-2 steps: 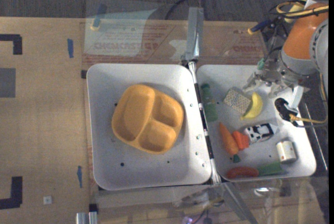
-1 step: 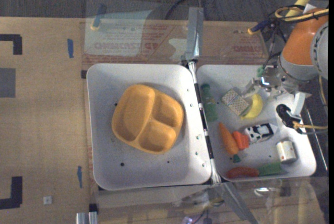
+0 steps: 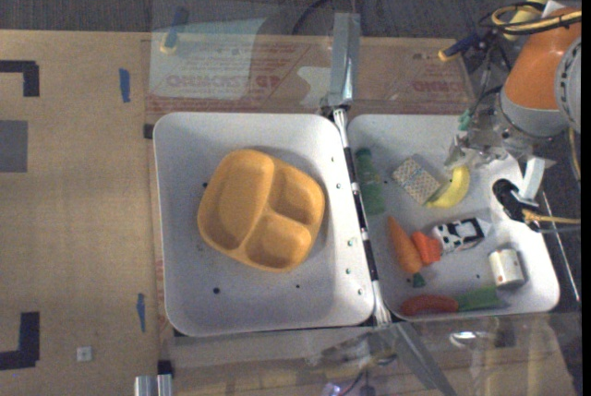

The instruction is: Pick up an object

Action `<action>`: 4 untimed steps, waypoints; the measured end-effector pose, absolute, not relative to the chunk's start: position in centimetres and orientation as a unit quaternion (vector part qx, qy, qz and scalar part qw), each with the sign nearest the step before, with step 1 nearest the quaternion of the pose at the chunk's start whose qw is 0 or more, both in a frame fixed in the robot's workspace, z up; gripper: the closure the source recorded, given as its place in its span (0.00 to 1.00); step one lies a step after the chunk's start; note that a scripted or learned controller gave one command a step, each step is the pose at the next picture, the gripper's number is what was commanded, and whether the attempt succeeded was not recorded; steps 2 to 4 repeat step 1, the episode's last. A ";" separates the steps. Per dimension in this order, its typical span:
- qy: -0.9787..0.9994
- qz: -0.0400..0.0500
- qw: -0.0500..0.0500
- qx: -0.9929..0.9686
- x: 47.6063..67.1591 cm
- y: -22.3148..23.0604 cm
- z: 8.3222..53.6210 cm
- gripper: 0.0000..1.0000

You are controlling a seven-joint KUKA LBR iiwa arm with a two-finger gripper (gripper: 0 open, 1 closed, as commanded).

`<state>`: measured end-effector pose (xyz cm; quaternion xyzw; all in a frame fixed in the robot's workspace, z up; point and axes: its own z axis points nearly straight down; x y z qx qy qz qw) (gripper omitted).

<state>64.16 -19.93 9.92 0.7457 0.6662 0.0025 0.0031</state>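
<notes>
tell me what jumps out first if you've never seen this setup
The big orange divided plate lying alone in the left bin grabs the eye first. Next comes the clutter of small toys in the right bin, among them a yellow banana and an orange carrot, with the gripper just above the banana.

Red lettering shows on the clear plastic sheet [image 3: 242,62] lying on the cardboard behind the left bin [image 3: 175,200] — it appears upside down and too blurred to make out. A second red strip sits behind the right bin [image 3: 545,288] — equally unreadable.
</notes>
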 end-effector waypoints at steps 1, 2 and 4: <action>0.620 0.000 0.001 0.784 66.6 -14.2 20.0 1.00; 0.620 0.000 0.001 0.784 66.6 -14.2 20.0 1.00; 0.620 0.000 0.001 0.784 66.6 -14.2 20.0 1.00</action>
